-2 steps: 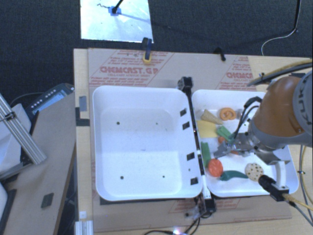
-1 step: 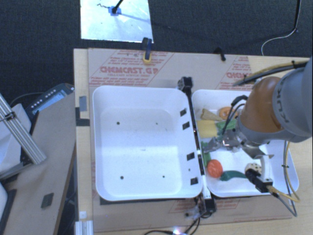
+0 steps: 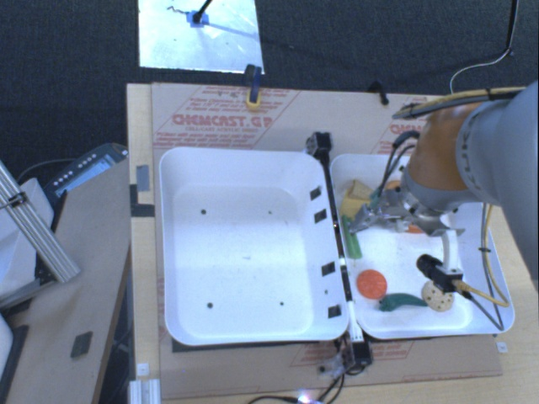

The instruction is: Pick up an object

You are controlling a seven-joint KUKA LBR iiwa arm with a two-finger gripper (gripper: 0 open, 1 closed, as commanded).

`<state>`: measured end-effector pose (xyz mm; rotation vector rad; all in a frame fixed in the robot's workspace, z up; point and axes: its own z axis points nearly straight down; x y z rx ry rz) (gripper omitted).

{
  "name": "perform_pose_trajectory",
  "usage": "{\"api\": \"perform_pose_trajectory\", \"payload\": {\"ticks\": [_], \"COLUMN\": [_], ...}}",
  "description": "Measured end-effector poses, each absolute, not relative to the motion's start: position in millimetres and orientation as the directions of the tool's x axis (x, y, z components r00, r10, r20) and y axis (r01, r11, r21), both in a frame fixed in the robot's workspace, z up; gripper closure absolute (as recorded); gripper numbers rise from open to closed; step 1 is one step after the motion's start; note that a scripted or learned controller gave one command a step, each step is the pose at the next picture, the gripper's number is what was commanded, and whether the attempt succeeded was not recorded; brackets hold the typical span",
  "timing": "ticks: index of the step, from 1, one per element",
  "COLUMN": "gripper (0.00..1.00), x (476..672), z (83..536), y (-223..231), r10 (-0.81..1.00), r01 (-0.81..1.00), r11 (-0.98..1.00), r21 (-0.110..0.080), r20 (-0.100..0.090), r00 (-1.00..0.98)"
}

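Two white bins sit side by side on a bench board (image 3: 219, 108) over dark carpet, the left bin (image 3: 181, 183) beside the right bin (image 3: 493, 293). The gripper (image 3: 370, 217) hangs low in the right bin, its state impossible to tell, just beside a green stick (image 3: 350, 241) and yellow block (image 3: 355, 199). Nearer the front lie an orange disc (image 3: 371, 283), teal piece (image 3: 400, 302) and tan perforated disc (image 3: 438, 296).

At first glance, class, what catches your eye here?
The grey arm with its orange band reaches in from the right over the right bin. Below it lie an orange disc, a green piece and a tan disc. The left bin is bare white.
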<state>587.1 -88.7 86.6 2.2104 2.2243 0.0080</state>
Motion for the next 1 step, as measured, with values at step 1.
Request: {"api": "perform_pose_trajectory", "payload": {"ticks": [1], "gripper": [0.0], "x": [660.4], "z": [85.5], "y": [-108.2], "r10": [1.0], "r01": [1.0], "r11": [0.007], "r21": [0.003], "r20": [-0.002], "r00": [-0.007]}}
